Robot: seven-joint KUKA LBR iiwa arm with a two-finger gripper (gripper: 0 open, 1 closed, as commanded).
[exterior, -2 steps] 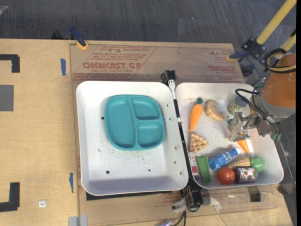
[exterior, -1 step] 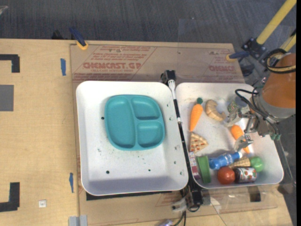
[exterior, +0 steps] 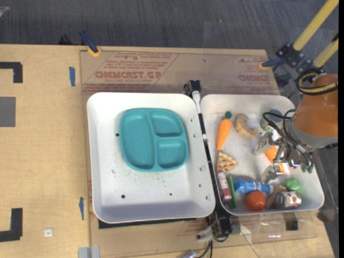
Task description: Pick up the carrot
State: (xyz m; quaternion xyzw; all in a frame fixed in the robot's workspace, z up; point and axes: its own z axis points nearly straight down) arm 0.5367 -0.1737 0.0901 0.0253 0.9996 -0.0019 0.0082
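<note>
The carrot (exterior: 223, 133), orange with a green top, lies in the left part of the right bin (exterior: 317, 198), tip pointing toward the near side. My gripper (exterior: 270, 157) hangs low over the middle of that bin, about a hand's width to the right of the carrot and apart from it. Its two metal fingers (exterior: 266, 143) stand spread open. A small orange piece (exterior: 272, 152) sits in the gap between them; whether it is touched I cannot tell.
Around the gripper lie a beige toy (exterior: 246, 125), a pizza slice (exterior: 227, 161), a blue item (exterior: 250, 186), a red tomato (exterior: 256, 199), a green ball (exterior: 293, 185) and a can (exterior: 290, 199). The left bin (exterior: 102, 198) holds a teal divided plate (exterior: 153, 138).
</note>
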